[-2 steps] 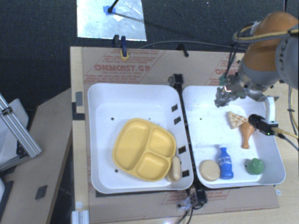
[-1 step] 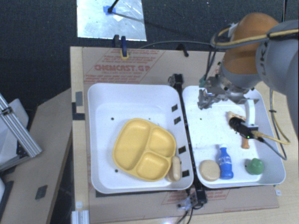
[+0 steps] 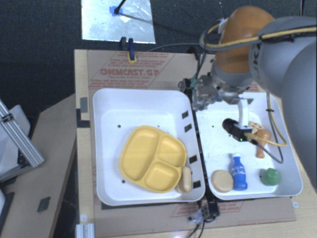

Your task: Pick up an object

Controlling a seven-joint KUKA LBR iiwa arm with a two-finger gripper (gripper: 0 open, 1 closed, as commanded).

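Gripper point(image 3: 203, 97) far back and left of the blue bottle point(image 3: 238, 171), over the back corner of the right bin point(image 3: 214, 150) by the dividing wall; open or clenched, cannot tell. Bottle probably the easiest pick: lies toward the near rim from the gripper, long axis running back to front. Just left of the bottle, perhaps touching, a tan round piece point(image 3: 222, 181); right of it, apart, a green lump point(image 3: 270, 176); behind and right, a brown wooden piece point(image 3: 261, 140). Bare floor behind the bottle for descent.
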